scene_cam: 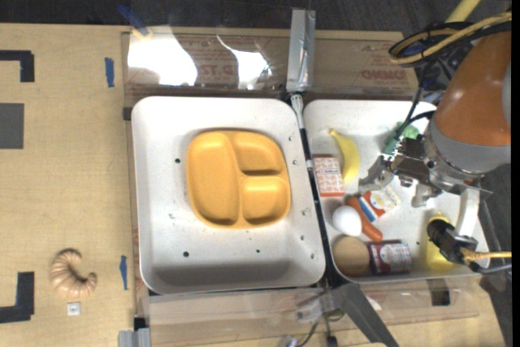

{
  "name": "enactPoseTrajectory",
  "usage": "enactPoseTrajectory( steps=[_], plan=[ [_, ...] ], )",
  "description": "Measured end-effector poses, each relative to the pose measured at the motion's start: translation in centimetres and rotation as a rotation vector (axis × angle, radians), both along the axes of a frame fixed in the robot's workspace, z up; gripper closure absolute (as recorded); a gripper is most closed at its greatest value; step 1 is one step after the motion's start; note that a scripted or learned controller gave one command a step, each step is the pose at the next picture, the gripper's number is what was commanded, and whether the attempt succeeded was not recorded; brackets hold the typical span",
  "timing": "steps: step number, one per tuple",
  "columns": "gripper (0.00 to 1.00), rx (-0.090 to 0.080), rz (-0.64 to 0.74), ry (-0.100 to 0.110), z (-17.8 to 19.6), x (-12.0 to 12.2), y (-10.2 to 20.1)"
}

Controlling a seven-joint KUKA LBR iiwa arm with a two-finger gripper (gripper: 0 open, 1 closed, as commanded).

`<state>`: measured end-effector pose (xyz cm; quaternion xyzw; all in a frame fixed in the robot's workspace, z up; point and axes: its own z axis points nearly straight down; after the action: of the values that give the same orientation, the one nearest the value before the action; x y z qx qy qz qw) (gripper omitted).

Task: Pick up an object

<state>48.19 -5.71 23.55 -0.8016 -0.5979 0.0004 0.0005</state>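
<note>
My gripper (388,175) hangs low over the crowded right bin (357,111); whether it is clenched I cannot tell. Banana (348,154), egg (347,219) and carrot (370,227) lie packed close, so I risk nudging neighbours or closing on nothing.

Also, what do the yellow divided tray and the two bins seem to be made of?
The yellow tray looks like moulded plastic with a smooth, slightly matte finish: even colour, rounded compartment edges. The left bin and the right bin also look like thin formed plastic, white with a soft sheen; their rounded corners suggest this, though I cannot be sure.
</note>
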Motion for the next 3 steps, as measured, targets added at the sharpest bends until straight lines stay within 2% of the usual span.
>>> enactPoseTrajectory(
  steps=[1, 2, 3],
  plan=[
    [0.0, 0.0, -0.099, 0.004, -4.3, -0.3, -2.7],
    [0.0, -0.005, 0.248, -0.009, -12.2, -0.1, -3.8],
    [0.0, -0.003, 0.32, -0.007, -4.9, 4.1, -7.1]
  ],
)
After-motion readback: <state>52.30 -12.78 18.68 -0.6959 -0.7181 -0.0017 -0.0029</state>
